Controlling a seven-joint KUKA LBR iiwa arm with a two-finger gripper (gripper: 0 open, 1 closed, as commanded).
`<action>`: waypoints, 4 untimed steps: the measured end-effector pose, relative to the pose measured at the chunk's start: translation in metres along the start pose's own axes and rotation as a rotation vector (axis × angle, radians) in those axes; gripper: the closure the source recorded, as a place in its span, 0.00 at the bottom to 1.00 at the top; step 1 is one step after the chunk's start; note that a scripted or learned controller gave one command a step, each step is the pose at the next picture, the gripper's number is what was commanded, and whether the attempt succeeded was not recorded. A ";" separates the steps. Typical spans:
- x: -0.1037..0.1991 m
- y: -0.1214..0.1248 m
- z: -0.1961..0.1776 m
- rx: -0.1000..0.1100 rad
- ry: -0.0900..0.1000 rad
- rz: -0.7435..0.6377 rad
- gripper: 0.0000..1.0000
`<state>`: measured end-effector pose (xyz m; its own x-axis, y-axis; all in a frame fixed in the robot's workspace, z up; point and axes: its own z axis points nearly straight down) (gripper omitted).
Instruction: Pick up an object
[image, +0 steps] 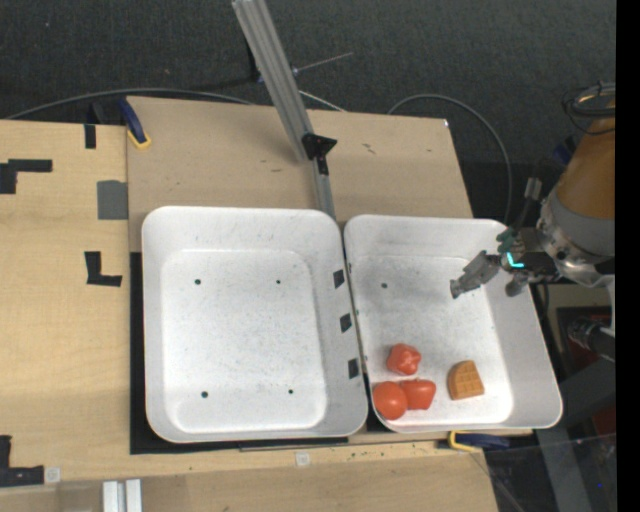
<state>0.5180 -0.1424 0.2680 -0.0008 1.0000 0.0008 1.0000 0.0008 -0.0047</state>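
The arm reaches in from the right with its gripper (487, 273) over the upper right part of the right bin (420, 235), above bare floor and not yet at any object, so the step in hand looks like the approach before a grasp. Whether the fingers are spread or closed cannot be told; nothing is seen between them. The things to pick lie together at the bin's near end: one red piece (404, 359) a little up from the front wall, two more red pieces (390, 400) (419, 394) touching each other against the front left corner, and a tan waffle-like block (465, 380) just to their right, apart from them. The next move likely calls for carrying the gripper toward the near end and lowering over one item. The block and the lone red piece have open floor around them and look the easier targets; the corner pair sits tight to the wall and to each other, leaving little room. The left bin (160, 300) lies alongside on the table (400, 150)
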 end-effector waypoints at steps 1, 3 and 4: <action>0.000 0.001 -0.002 -0.004 -0.001 -0.001 0.00; 0.007 0.000 0.107 0.004 0.001 0.000 0.00; 0.005 -0.002 0.172 0.004 0.001 0.000 0.00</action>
<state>0.5150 -0.1373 0.0963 -0.0004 1.0000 0.0014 1.0000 0.0004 -0.0089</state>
